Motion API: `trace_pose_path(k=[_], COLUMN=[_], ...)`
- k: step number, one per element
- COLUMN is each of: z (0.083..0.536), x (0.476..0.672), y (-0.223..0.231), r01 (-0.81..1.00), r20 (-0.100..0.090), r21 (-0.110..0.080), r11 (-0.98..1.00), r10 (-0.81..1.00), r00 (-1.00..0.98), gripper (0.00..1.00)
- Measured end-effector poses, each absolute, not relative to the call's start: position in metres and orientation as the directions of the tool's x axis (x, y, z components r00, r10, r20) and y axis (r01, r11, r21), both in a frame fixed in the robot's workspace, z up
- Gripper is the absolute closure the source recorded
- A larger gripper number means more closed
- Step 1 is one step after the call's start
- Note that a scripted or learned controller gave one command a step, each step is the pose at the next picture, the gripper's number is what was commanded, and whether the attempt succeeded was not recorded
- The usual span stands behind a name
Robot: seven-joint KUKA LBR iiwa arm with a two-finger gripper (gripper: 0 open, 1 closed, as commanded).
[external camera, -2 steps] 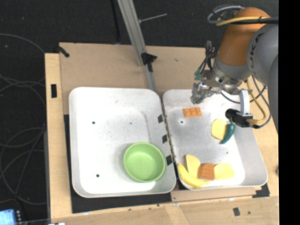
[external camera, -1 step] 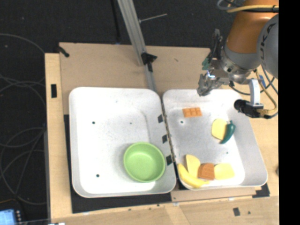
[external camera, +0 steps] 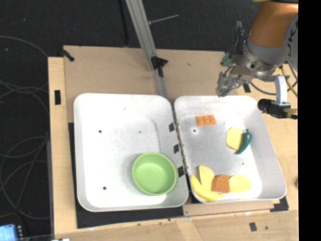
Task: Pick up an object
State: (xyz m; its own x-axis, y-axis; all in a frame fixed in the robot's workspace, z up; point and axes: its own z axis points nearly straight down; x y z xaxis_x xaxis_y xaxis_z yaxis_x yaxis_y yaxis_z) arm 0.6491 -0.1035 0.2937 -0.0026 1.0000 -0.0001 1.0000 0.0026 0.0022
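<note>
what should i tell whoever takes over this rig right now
Hand: above the far rim of the right bin, nothing seen in it; open or shut cannot be told.
Left bin: a green bowl near its front right corner.
Right bin: a small orange waffle piece near the back, a yellow piece with a green stem mid-right, and a pile at the front: a yellow slice, an orange-brown block and a yellow block.
Done: nothing picked yet.
Left: lower onto one object, grasp and lift. The waffle piece lies nearest the hand.
</note>
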Motion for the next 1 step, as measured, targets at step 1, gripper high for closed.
trace_pose_path(k=[1], z=[0.2819], x=[0.6411], y=[-0.0523], r01=[1.000], r20=[-0.001], r21=[0.001], r11=[0.003], r10=[1.000], r00=[-0.003], gripper=[1.00])
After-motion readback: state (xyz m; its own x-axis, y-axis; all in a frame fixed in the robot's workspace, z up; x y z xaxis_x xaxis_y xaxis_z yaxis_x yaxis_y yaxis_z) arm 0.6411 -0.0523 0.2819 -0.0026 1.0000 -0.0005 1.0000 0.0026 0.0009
